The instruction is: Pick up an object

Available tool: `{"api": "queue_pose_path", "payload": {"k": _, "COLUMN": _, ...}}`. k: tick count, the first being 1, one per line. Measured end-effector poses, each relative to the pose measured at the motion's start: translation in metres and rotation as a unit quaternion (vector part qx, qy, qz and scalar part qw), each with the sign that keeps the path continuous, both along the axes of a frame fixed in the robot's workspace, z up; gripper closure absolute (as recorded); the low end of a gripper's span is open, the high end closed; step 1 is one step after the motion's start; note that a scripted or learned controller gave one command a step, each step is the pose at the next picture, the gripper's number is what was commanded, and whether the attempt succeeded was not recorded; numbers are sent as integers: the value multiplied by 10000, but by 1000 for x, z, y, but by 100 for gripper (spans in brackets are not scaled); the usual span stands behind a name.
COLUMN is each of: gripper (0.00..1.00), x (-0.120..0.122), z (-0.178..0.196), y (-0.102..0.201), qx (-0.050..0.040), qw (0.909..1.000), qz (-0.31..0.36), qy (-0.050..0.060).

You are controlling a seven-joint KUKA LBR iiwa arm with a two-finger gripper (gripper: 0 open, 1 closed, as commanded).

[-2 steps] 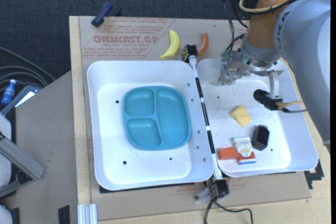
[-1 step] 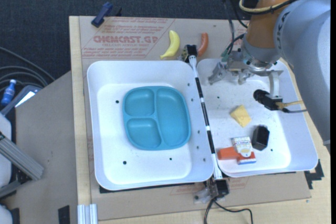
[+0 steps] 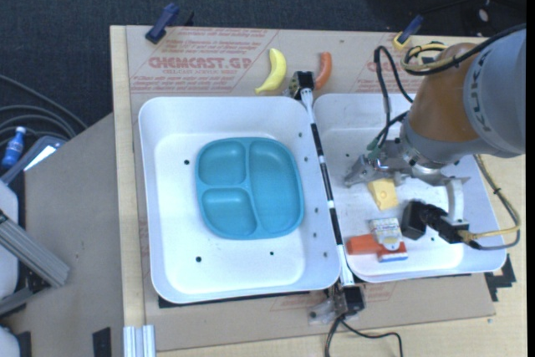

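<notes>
In the right bin (image 3: 344, 119), seen from the camera view, the gripper (image 3: 361, 172) sits low over the floor just up and to the left of a yellow wedge (image 3: 384, 196). This wedge is the nearest thing and, in my judgement, the likeliest pick. The wedge looks close to the gripper tip without lying under it or inside it. Whether they touch is not clear from this slant, and neither is whether the gripper is spread or closed. Nothing can be seen held in it.

The wedge is stubby, with its slightly longer side running from upper left to lower right, so it gives no strong axis to line up on. The coming move turns on that small offset. I judge that the tip needs to shift a little down and to the right to centre over the wedge.

Below the wedge lies a small packet (image 3: 385, 229), and just below and left of that an orange block (image 3: 364, 244). Both lie farther from the tip than the wedge does. Well to the left of the wedge, in the left bin (image 3: 167, 180), rests a blue divided plate (image 3: 249, 186).
</notes>
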State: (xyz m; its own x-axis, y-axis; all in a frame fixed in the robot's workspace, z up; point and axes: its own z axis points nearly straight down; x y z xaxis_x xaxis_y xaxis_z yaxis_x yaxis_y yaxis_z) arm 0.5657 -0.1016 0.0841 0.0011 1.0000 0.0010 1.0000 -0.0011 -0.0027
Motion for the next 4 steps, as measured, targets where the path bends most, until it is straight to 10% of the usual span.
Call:
{"api": "queue_pose_path", "payload": {"k": 1, "gripper": 100, "x": 1, "z": 10, "y": 0, "qx": -1, "qw": 10000, "qz": -3, "qy": -12}}
{"api": "queue_pose_path", "payload": {"k": 2, "gripper": 100, "x": -46, "z": 167, "y": 61, "qx": -3, "qw": 10000, "qz": 9, "qy": -13}}
{"api": "queue_pose_path", "payload": {"k": 3, "gripper": 0, "x": -46, "z": 167, "y": 61, "qx": -2, "qw": 10000, "qz": 6, "qy": -10}}
{"api": "queue_pose_path", "payload": {"k": 4, "gripper": 0, "x": -1, "z": 100, "y": 19, "qx": -4, "qw": 10000, "qz": -1, "qy": -4}}
